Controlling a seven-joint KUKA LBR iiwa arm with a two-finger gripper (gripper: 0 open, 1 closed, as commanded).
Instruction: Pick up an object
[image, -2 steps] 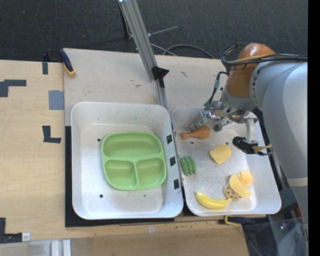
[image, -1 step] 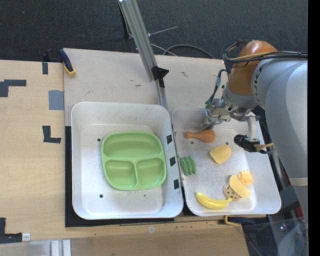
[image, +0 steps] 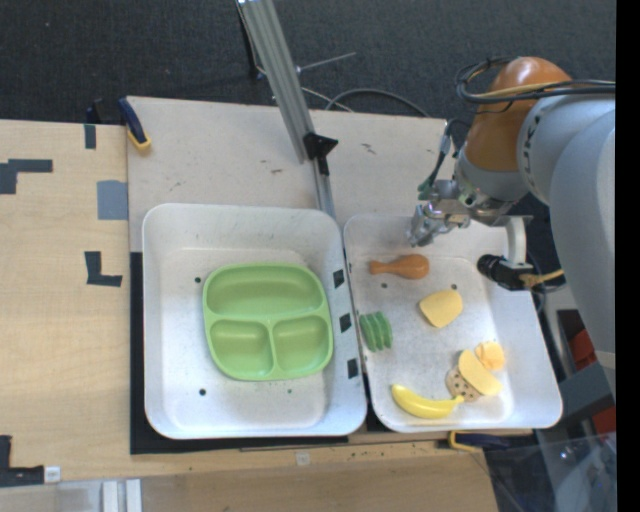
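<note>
The end effector (image: 428, 228), its state impossible to tell, hovers above the drumstick (image: 401, 266), likely light, rigid, best pinched at its narrow shank.

My tool (image: 428, 226) hangs over the far end of the right bin (image: 535, 395), just above the brown drumstick (image: 401, 266). Nearer lie a yellow wedge (image: 441, 307), a green ridged piece (image: 376, 331), a banana (image: 424, 402) and a yellow cluster (image: 480, 372). The left bin (image: 165, 330) holds a green divided plate (image: 267, 321).
</note>
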